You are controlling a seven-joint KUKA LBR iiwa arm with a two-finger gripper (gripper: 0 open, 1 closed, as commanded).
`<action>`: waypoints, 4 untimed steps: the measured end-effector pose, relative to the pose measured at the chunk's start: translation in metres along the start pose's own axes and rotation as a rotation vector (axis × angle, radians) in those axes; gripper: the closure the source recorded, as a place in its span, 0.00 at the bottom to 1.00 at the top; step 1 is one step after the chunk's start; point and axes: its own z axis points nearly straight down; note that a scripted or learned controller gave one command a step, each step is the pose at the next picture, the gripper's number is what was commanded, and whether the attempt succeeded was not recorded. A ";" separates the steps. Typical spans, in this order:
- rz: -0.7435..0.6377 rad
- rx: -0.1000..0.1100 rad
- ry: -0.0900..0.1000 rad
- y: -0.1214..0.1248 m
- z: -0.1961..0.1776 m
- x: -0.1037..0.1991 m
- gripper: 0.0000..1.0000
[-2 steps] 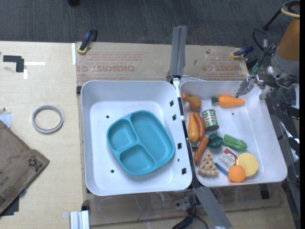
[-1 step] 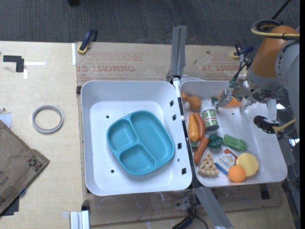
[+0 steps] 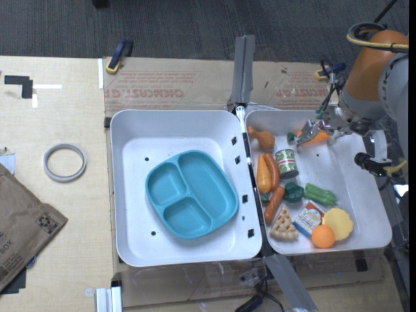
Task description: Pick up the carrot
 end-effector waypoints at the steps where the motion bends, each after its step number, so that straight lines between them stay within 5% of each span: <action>1: -0.001 0.000 0.000 0.000 0.000 0.000 0.00; 2: -0.002 0.014 0.006 -0.002 -0.005 0.002 1.00; 3: -0.002 0.010 0.004 -0.001 -0.006 0.002 0.00; 4: -0.002 0.010 0.004 -0.001 -0.006 0.002 0.00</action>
